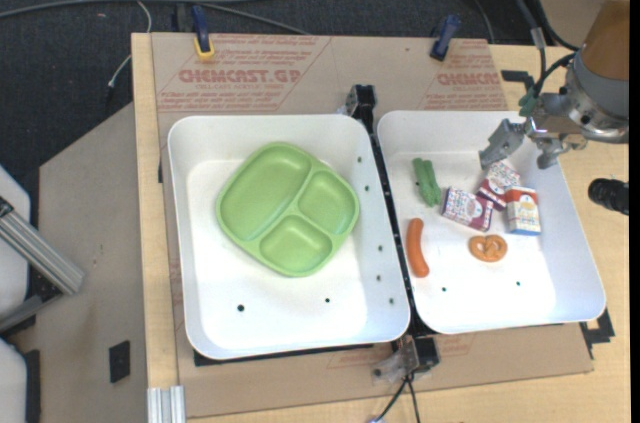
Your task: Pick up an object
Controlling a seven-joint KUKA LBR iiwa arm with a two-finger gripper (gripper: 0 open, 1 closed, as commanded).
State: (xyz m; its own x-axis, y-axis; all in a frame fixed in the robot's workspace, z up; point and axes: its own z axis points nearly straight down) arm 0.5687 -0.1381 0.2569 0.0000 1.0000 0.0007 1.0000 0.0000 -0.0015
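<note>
My gripper (522,151) hangs over the back of the right bin (570,286), reaching in from the right. Its fingers (497,147) stand apart, open, with nothing between them. Just below it lies a cluster of small cartons: a red-and-white one (499,180), a purple-and-white one (461,207) and an orange-and-white one (523,212). A pretzel (488,248) sits in front of them. A green pickle (426,181) and an orange sausage (417,247) lie near the bin's left wall.
The left bin (200,311) holds a green divided plate (288,208). A black clamp (361,99) sits between the bins at the back, and cables run behind the bench. A cardboard sheet (240,71) lies under both bins.
</note>
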